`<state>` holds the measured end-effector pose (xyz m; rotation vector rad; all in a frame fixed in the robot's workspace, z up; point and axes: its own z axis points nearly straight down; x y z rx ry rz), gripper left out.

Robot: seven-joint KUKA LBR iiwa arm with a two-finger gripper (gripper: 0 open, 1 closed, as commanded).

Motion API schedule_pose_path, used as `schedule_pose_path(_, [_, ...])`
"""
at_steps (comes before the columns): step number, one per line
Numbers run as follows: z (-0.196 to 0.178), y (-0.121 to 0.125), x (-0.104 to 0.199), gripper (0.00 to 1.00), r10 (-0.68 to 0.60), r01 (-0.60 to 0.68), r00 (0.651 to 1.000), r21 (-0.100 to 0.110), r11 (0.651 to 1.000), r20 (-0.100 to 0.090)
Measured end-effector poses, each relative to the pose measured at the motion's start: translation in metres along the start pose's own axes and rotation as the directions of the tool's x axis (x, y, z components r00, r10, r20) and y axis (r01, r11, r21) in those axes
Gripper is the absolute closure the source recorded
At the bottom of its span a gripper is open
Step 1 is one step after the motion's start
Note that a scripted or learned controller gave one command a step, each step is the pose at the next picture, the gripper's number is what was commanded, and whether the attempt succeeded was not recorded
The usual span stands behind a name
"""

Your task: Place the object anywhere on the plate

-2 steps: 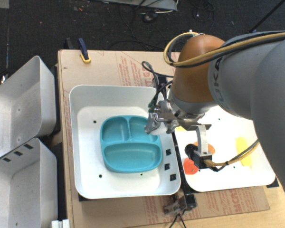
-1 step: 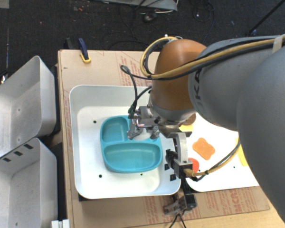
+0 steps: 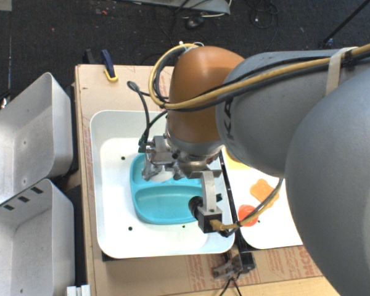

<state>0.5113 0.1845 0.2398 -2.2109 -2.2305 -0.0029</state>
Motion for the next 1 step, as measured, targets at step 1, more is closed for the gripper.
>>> schedule_pose_path(1, [0.0005,0.0004,-0.0039,0.0,0.006,-0.006,1.0,0.001,1.0,0.002])
